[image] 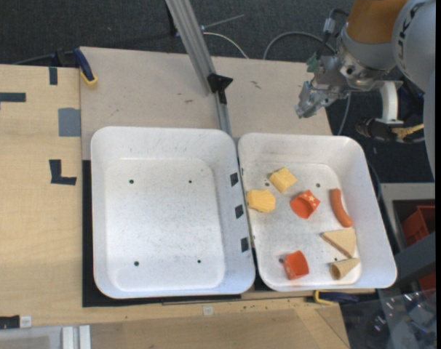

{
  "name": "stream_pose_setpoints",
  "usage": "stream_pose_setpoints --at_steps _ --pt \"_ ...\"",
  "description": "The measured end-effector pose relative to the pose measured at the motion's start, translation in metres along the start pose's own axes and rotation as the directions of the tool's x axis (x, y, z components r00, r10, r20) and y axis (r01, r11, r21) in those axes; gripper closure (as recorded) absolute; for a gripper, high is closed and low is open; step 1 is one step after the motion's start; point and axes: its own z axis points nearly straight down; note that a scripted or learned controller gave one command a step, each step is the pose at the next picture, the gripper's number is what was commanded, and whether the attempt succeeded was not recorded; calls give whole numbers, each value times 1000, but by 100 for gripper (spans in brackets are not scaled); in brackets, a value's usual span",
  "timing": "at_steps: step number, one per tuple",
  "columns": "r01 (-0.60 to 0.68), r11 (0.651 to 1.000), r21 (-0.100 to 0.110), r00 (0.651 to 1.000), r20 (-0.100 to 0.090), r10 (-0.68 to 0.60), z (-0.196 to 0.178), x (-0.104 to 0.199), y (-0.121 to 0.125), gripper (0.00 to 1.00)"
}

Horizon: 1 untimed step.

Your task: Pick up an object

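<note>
Overhead slanted view of a bench with two shallow white bins set side by side. The arm (395, 20), grey with an orange band, reaches in from the right, and its gripper (310, 100) hangs above the bench just beyond the far rim of the right bin (366, 166), carrying nothing. Whether its jaws stand open or closed cannot be told at this size.

The step in hand appears to be the approach: no object is yet chosen or touched. All candidates lie in the right bin. Two yellow blocks sit near the bin's middle, the upper yellow block (282, 179) just beside the lower yellow block (261, 201). A red cup-like piece (304, 204) lies to their right, and a red-orange sausage (340, 207) lies lengthwise near the right wall. Toward the near edge are a red block (295, 265), a tan wedge (340, 241) and a tan cone-like piece (345, 269) just below the wedge. The left bin (104, 195) is speckled with dark marks.

The objects look like smooth moulded toy food, probably light and rigid. The bins are matte plastic with rounded corners and raised rims.

The next move likely calls for carrying the gripper in over the right bin, centring it above one piece and descending. The blocks offer flat opposing faces; the sausage and cone, being rounded, may roll or slip.
</note>
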Motion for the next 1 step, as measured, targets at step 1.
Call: stream_pose_setpoints --at_steps 1 --pt "1 1000 1 1000 0 -1 1 58 1 100"
